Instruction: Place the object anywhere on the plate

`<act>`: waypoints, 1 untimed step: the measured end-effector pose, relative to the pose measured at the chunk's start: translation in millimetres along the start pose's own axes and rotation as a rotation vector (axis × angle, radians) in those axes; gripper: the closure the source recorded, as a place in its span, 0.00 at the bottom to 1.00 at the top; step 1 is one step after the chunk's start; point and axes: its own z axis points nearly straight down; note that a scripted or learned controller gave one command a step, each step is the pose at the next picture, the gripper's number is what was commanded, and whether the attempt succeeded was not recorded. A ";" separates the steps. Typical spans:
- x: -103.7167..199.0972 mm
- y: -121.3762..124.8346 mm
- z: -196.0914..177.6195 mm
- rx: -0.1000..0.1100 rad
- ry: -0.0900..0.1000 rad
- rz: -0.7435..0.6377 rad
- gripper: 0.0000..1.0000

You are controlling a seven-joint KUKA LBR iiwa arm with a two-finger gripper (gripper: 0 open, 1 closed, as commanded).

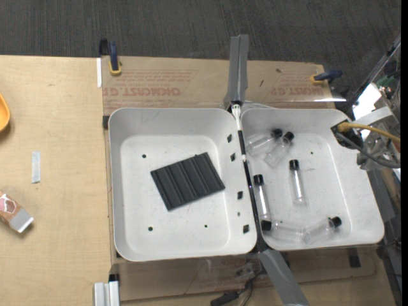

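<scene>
A dark grey ribbed plate [187, 180] lies flat and slightly turned in the middle of the left bin [127, 234]. Several clear vials with black caps lie in the right bin [357, 234]. One vial [296, 181] lies near that bin's centre, pointing up and down the view. Another vial [261, 201] rests along the bin's left wall. Two vials [274, 145] lie together near the back left corner. More vials [312, 230] lie along the front wall.
Grey and white hardware with a yellow cable [366, 129] hangs over the right bin's right rim. A metal divider post [238, 69] stands behind the bins. Clamps [112, 59] hold the cardboard backing. Small items [14, 213] lie on the wooden bench at the left.
</scene>
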 end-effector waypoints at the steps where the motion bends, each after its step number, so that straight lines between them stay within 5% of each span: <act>1: -10.5 -62.9 -1.3 -0.001 0.000 -0.187 1.00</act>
